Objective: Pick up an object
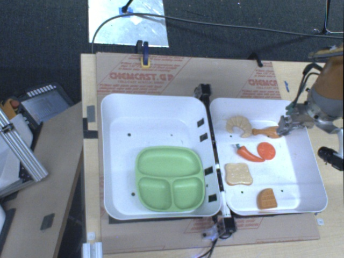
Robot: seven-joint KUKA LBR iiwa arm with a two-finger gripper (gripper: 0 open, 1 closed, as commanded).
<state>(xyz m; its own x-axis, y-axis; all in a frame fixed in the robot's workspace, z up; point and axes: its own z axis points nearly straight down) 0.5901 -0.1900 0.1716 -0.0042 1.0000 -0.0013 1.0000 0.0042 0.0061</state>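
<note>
"CHEMCAST GP" is printed in red on the board (141,75) (twice). The gripper (283,127) is seen at the right bin (312,160) far edge, touching a drumstick (264,131); its spread cannot be told.

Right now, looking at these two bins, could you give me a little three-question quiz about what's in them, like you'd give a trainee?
1. True or false: the green divided plate lies in the left bin.
2. Which item lies nearest the gripper? A) the slice of bread B) the drumstick C) the waffle piece
3. Fill in: the chili pepper lies right beside the red ____.

Key:
1. True.
2. B. The gripper sits at the drumstick's end, in the right bin, next to the croissant.
3. Tomato.
</note>
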